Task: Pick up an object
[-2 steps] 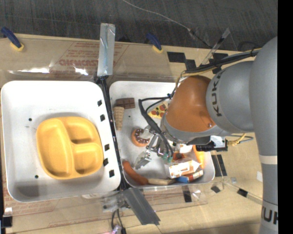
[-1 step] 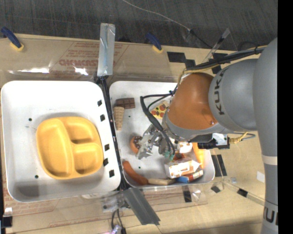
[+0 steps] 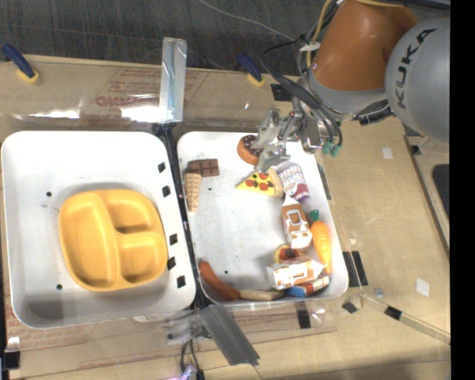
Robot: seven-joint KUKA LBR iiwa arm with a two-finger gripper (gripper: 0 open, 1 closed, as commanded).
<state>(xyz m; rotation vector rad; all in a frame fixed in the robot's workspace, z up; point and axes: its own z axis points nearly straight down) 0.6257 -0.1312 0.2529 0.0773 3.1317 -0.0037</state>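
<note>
Camera view, jaws (image 3: 267, 150) over pizza slice (image 3: 260, 183)

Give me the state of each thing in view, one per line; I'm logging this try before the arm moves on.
Silver two-finger gripper: over the right bin's far end, nothing seen held.
Yellow plastic divided tray: flat, upright, in the left white bin.
Yellow toy pizza slice: lying flat in the right white bin.
Orange toy carrot: lying along the right wall.
Brown chocolate bar: flat, near the left wall.
</note>
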